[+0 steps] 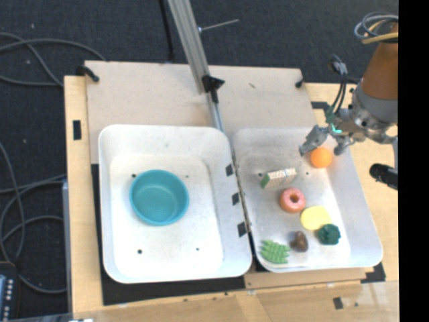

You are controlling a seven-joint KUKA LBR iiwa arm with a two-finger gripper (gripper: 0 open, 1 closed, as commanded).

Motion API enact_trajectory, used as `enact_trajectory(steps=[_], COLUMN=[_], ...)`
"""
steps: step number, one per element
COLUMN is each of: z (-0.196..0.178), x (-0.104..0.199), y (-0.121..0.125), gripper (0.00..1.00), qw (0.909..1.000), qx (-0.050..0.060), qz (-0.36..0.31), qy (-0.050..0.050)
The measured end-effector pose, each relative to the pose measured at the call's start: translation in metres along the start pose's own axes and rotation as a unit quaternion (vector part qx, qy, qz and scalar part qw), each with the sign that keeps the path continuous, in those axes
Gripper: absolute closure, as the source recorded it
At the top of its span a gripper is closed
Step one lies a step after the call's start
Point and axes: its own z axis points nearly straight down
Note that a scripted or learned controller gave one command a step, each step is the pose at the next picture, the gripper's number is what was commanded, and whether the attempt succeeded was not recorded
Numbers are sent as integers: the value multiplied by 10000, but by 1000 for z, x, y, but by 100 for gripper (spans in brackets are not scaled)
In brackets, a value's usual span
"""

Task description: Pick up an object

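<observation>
Two white bins sit side by side. The left bin (114, 180) holds one teal bowl (159, 196). The right bin (355, 206) holds seven small things, placed here from the pink donut (292, 200): one orange ball (321, 157) above and right of it, one pale wrapped bar (278, 176) above-left, one yellow piece (316, 217) just below-right, one dark green piece (328, 234) beyond that, one brown piece (299, 241) below, one green leafy piece (274, 251) below-left. The gripper (328, 139) hangs right above the ball, fingers spread apart, nothing between them.

Even, bright light is washing the white bins (167, 200) pale; shadows are lying faint, and detail is looking slightly soft.
</observation>
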Motion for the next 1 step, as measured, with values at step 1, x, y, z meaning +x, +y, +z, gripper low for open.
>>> enact_trajectory(steps=[1], z=[63], x=[1], y=[0], gripper=[0], qw=[10000], qx=[32], qz=[21], qy=[-4])
